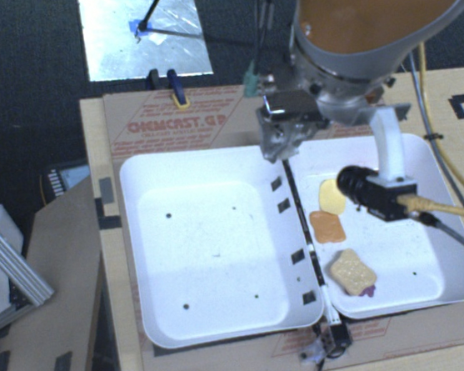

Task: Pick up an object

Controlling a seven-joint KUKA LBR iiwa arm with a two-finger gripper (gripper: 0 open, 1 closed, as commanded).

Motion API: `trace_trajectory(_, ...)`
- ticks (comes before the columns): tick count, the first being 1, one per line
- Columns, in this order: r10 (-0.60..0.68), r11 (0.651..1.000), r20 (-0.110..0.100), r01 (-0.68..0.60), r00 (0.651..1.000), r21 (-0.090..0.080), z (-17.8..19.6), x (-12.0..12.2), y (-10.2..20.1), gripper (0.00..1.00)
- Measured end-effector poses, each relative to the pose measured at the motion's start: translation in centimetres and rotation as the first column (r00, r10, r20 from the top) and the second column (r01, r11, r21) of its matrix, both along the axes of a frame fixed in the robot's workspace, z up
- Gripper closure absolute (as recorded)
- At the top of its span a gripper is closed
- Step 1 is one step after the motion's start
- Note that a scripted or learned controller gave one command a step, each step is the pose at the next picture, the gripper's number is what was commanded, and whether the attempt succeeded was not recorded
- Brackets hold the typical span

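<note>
In the camera view, the claw [282, 145] hangs over the far end of the divider between the left bin [201, 243] and the right bin [452, 271]; whether it is released or clenched, I cannot tell. A yellow piece [332, 197], an orange cracker [328, 227] and a tan cracker [352, 271] lie in the right bin.

Left bin [202, 251] and right bin [443, 268]: looking like smooth white plastic, faintly glossy. Board [174, 122] under them: showing as matt brown cardboard with red print. Sheet [144, 30] behind: appearing as shiny, crinkled metal foil. Cracker [352, 271]: looking rough and pitted, pale tan. Orange piece [328, 227] and yellow piece [332, 197]: showing matt. Arm's wrist housing [353, 81]: appearing as smooth grey metal. Rail [2, 259] at left: gleaming like aluminium.
</note>
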State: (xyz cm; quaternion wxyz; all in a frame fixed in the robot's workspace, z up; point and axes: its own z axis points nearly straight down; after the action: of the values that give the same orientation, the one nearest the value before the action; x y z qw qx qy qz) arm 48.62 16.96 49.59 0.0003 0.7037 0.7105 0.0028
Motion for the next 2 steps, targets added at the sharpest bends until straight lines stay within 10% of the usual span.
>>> trace_trajectory(2,0.004,1.0,0.002,-0.004,1.0,0.001,2.1,0.1,-0.3,1.0)
